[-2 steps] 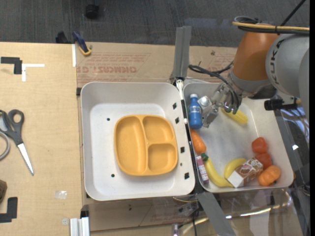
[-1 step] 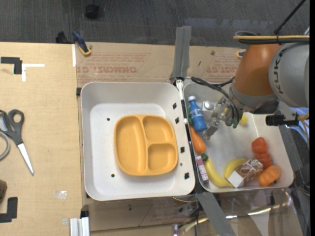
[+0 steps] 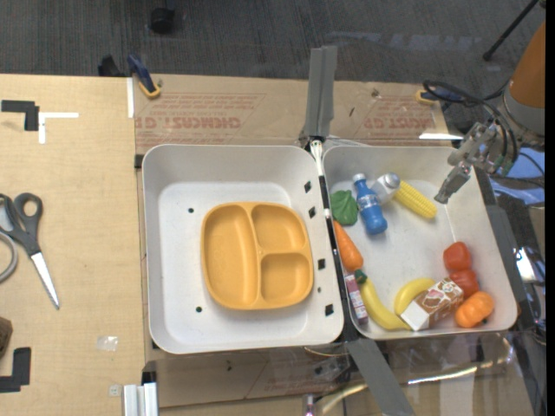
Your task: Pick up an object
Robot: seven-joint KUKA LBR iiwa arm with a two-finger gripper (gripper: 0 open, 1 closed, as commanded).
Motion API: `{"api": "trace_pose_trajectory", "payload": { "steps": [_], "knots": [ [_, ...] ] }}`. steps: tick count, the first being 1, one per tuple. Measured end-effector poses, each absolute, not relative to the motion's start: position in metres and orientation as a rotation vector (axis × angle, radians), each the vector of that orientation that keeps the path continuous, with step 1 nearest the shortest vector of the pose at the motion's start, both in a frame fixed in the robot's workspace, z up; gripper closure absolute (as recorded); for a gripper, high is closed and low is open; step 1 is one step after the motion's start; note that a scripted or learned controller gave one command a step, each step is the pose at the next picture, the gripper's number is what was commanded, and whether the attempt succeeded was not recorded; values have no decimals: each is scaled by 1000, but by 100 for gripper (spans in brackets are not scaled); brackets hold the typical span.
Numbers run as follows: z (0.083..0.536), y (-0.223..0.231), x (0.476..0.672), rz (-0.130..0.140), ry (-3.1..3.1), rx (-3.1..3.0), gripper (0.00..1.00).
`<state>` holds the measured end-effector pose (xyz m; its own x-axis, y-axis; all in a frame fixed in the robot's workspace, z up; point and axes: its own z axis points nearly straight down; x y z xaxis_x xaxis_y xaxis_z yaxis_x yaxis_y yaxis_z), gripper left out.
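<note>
Over the right bin's [image 3: 503, 258] far corner, my gripper [image 3: 453, 185] hangs w/ nothing between its fingers; how wide they're set I can't tell from this slant.

Targets all sit in that bin: corn [image 3: 415, 201] closest, just below-left of my fingertips, w/ a blue bottle [image 3: 372, 210] next to it. Carrot [image 3: 348, 250] lies by the divider; bananas [image 3: 395, 303], a small carton [image 3: 433, 304], tomatoes [image 3: 460, 267] and an orange fruit [image 3: 473, 309] crowd the near corner. Left bin [image 3: 165, 258] has just a yellow tray [image 3: 257, 255].

Risks, as I judge them: I'm right by the bin wall, so a straight drop could clip the rim. Corn is round and lies at an angle, so likely to roll or squirt out if I close off-axis. Bottle touches it nearly, so may get nudged or pinched too.

Pose: arm comes in from the right, wrist tilted, fingers pointing down-left toward the corn, prob. above bin floor.
</note>
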<state>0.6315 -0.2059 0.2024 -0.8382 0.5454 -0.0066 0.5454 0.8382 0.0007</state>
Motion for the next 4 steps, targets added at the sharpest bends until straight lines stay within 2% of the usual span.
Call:
{"api": "trace_pose_trajectory", "payload": {
  "steps": [1, 2, 3, 4],
  "knots": [
    [124, -142, 648, 1, 2974, 999, 0],
    [98, -97, 645, 4, 2959, 1016, 0],
    [98, -98, 616, 6, 2903, 1163, 0],
    [98, -98, 596, 7, 2787, 1420, 0]
  ]
}}
